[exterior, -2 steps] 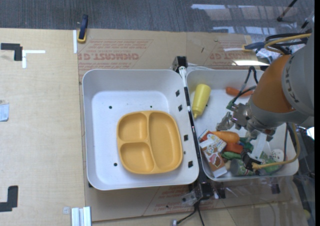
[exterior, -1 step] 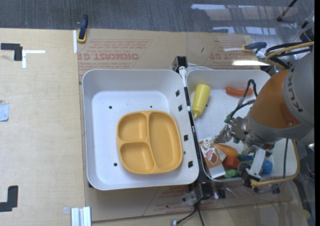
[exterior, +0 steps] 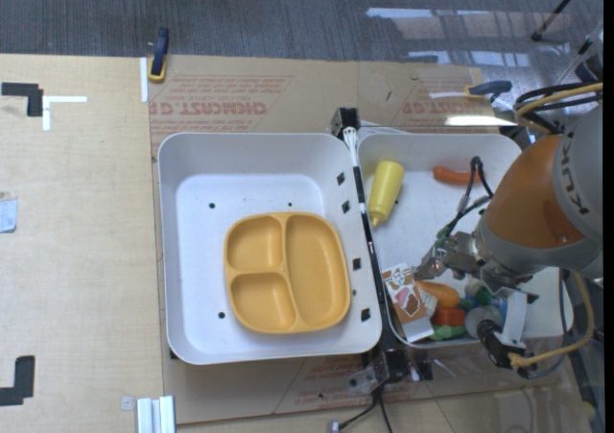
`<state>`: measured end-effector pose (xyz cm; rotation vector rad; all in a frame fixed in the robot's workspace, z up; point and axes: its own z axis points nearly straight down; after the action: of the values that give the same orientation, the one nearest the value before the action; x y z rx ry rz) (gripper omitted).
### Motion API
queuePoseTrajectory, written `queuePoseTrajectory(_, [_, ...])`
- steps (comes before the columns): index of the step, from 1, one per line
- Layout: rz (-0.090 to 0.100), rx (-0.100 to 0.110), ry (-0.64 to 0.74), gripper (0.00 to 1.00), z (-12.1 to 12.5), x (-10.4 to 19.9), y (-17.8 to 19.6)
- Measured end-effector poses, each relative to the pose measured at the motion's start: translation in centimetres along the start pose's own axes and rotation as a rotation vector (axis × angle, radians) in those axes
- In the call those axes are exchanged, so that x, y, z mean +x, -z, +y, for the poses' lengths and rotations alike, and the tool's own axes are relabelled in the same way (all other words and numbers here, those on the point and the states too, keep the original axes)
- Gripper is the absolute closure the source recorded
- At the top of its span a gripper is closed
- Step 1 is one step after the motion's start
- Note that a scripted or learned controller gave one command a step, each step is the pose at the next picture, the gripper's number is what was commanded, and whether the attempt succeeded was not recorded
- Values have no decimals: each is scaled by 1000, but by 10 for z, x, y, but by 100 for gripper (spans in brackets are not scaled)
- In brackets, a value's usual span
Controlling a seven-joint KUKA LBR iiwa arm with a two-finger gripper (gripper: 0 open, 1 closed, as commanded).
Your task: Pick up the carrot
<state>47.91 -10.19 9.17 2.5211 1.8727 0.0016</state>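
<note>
A slim orange-red carrot [exterior: 451, 174] lies against the far wall of the right bin [exterior: 422, 148]. My gripper [exterior: 436, 266] hangs low over that bin's near part, well away from the carrot. Just under it sit a rounded orange item [exterior: 441, 294] and a small printed carton [exterior: 410, 302]. The arm's orange band [exterior: 532, 205] covers much of the bin's right side.
A yellow squeeze bottle [exterior: 386, 189] lies by the right bin's left wall. Green and red items [exterior: 459, 322] crowd its near corner. The left bin [exterior: 182, 229] holds a yellow divided plate [exterior: 286, 271]. Cables [exterior: 475, 196] hang beside the arm.
</note>
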Motion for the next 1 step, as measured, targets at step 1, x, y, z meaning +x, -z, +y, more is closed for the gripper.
queuePoseTrajectory(1, [-1,-3,357,0,4,-13,1])
